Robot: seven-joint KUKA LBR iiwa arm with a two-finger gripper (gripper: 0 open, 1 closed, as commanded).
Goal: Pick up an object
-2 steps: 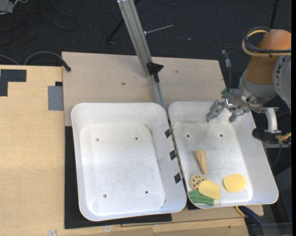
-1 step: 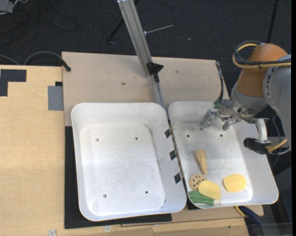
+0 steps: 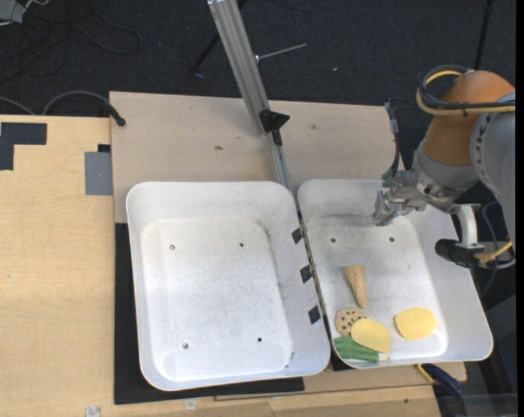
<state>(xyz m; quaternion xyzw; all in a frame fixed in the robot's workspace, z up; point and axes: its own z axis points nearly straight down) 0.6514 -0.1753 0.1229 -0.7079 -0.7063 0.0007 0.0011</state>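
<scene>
My gripper (image 3: pixel 385 211) hangs over the back of the right bin (image 3: pixel 457 320), near its far right part, with nothing seen between its fingers. Toward the bin's front lie a tan cone-shaped piece (image 3: pixel 356 283), a round perforated cracker-like disc (image 3: pixel 345 321), a yellow oval (image 3: pixel 371 334), a second yellow piece (image 3: pixel 415 323) and a green strip (image 3: pixel 356 351) at the front rim. All of them are well in front of the gripper and apart from it.
The left bin (image 3: pixel 157 233) sits beside the right one, with black clips (image 3: pixel 306 273) along the shared wall. A slanted aluminium bar (image 3: pixel 244 68) rises from behind the bins. A wooden table surface (image 3: pixel 44 259) lies to the left.
</scene>
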